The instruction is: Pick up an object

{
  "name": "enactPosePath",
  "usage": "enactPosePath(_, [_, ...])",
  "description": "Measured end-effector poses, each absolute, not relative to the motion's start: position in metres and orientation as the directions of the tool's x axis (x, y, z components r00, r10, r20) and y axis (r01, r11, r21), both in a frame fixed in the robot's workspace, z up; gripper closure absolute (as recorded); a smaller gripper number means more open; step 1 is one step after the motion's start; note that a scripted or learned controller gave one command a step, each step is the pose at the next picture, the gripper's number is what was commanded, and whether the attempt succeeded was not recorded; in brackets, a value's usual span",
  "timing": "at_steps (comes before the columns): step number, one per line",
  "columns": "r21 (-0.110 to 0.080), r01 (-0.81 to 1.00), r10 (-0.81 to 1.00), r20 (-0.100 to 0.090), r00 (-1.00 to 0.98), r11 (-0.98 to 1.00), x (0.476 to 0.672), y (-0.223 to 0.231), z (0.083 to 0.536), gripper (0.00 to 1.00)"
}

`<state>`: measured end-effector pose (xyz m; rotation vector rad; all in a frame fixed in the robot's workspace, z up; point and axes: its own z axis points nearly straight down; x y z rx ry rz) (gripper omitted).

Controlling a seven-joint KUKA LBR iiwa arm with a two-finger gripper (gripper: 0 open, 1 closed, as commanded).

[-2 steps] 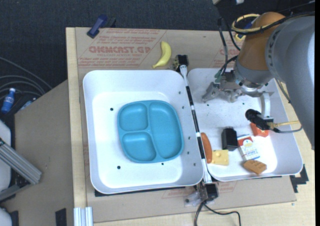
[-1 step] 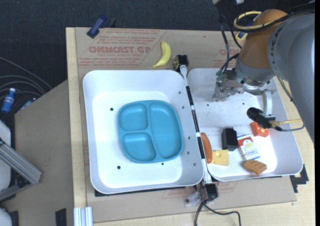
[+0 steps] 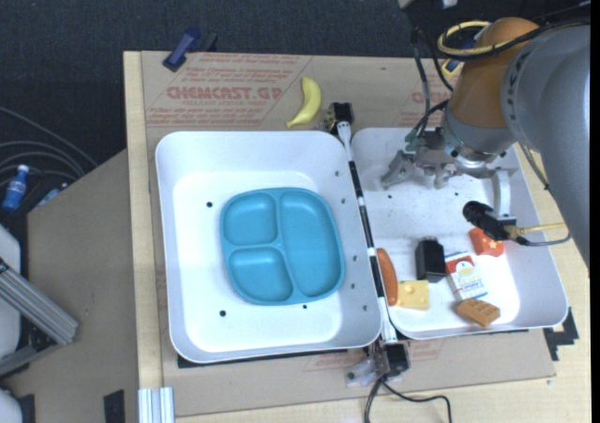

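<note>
The tool (image 3: 417,168) hangs over the right bin (image 3: 539,304) — its state I cannot tell — and the small black block (image 3: 430,260) looks light, stiff, best pinched across its narrow sides.

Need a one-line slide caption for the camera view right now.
KUKA arm reaches over the right bin of small items; a blue divided plate sits in the left bin.

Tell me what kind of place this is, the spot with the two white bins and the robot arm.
Likely a robotics lab bench for grasping trials. A grey arm reaches over two white bins, toy food such as a banana lies about, and loose cables trail across dark carpet.
</note>
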<state>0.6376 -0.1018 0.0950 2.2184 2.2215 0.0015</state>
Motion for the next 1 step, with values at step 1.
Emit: enactPosePath(1, [-0.003,1.0,1.0,0.001,0.001,-0.001,0.5639,-0.1031,0.084,0.0])
